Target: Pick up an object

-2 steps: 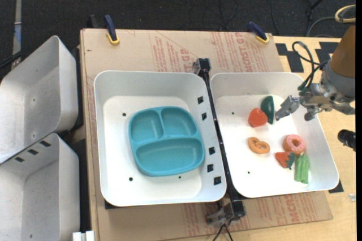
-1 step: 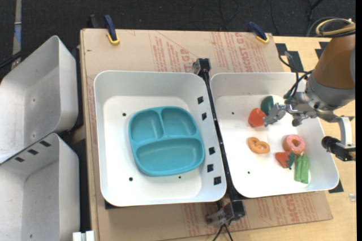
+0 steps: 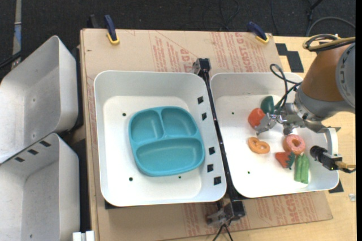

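Note:
The right bin (image 3: 243, 180) holds several small toys. A red-orange piece (image 3: 255, 116) lies beside a dark green one (image 3: 267, 103). An orange ring (image 3: 259, 146) sits nearer the front. A pink donut (image 3: 294, 144), a small red piece (image 3: 282, 159) and a green vegetable (image 3: 302, 170) lie at the right. My gripper (image 3: 276, 127) hangs low over this bin, between the red-orange piece and the pink donut. It is open, with one finger (image 3: 263, 126) close to the red-orange piece and nothing between the fingers.
The left bin (image 3: 107, 121) bears a teal divided plate (image 3: 166, 140). A black divider (image 3: 214, 132) runs between the bins. The arm's orange band (image 3: 322, 78) looms over the right bin's far right corner. Spare white bins (image 3: 34, 104) stand off the bench at the left.

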`<action>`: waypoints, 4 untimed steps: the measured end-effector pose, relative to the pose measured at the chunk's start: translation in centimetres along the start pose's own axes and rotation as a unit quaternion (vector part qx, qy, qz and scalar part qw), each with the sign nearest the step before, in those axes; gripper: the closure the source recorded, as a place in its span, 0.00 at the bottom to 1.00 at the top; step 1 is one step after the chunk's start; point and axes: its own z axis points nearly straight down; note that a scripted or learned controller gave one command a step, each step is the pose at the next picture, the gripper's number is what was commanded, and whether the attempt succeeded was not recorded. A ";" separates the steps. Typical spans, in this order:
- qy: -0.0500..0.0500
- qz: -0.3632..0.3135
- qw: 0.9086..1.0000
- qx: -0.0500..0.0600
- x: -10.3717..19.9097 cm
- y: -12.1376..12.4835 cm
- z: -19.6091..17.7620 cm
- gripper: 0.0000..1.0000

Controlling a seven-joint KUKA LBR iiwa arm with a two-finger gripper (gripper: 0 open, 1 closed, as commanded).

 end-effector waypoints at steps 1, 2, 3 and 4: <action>-0.001 0.000 1.000 -0.003 -0.1 0.2 -1.4 1.00; -0.001 -0.002 1.000 -0.004 0.7 0.3 -5.9 1.00; -0.002 -0.002 1.000 -0.005 0.8 1.4 -11.0 1.00; -0.002 -0.002 1.000 -0.004 0.8 1.5 -14.3 1.00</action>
